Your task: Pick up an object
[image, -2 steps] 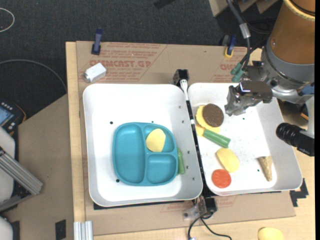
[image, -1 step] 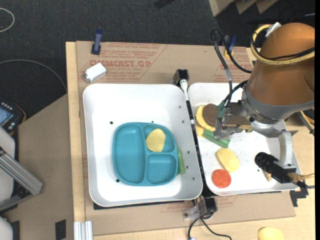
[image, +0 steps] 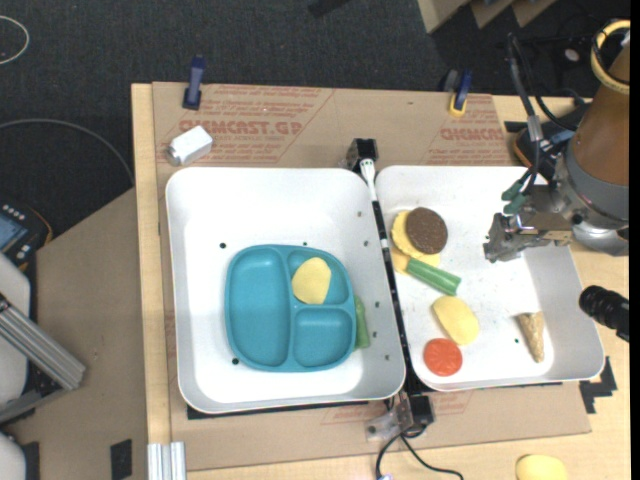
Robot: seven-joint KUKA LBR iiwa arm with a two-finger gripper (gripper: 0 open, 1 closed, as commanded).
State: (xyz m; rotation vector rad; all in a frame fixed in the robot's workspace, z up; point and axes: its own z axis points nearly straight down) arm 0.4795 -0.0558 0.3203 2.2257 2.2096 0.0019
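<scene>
My gripper (image: 501, 245) hangs over the right bin (image: 470, 190), near its middle right, with nothing visibly held. To its left lies a brown round cookie (image: 427, 229) resting on a yellow piece (image: 401, 242). Below those sit a green stick (image: 432, 274), a yellow lump (image: 455, 319) and a red ball (image: 443, 357). A tan cone (image: 533, 335) lies below the gripper near the bin's right front corner.
The left bin (image: 200, 228) holds a teal divided plate (image: 262, 308) with a yellow piece (image: 312, 280) on it and a green piece (image: 361, 323) at its right edge. A white block (image: 190, 145) and two blue clamps (image: 194, 80) sit on the board behind.
</scene>
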